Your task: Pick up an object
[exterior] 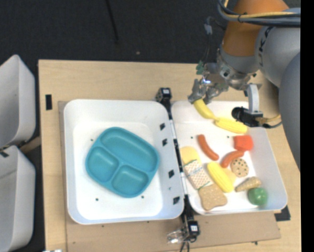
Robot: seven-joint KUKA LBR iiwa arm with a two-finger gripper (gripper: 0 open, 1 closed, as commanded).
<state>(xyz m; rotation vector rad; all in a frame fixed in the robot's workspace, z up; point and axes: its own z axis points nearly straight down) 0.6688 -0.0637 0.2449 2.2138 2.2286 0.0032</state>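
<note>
Camera view: fixed above the bench (52, 83), looking down at a slant.
Bins: two shallow white bins, side by side; left bin (78, 193), right bin (272, 167).
Left bin contents: one teal divided plate (122, 161), three compartments, lying flat.
Right bin contents: toy food, counted below.
Bananas: two; one banana (203, 109) at the far left corner of the right bin, a second banana (231, 125) just beside it.
Sausages: two red ones, (207, 147) and (231, 158).
Other single items: one orange block (244, 142), one corn cob (220, 176), one cookie (240, 167), one green ball (258, 195), one slice of toast (213, 197), one waffle piece (199, 175).
Arm: grey, orange band (246, 30), reaching in from the right.
Gripper (205, 90): directly above the first banana, at the far rim of the right bin.
Fingers: spread apart, nothing between them; whether a tip touches the banana cannot be told.
</note>
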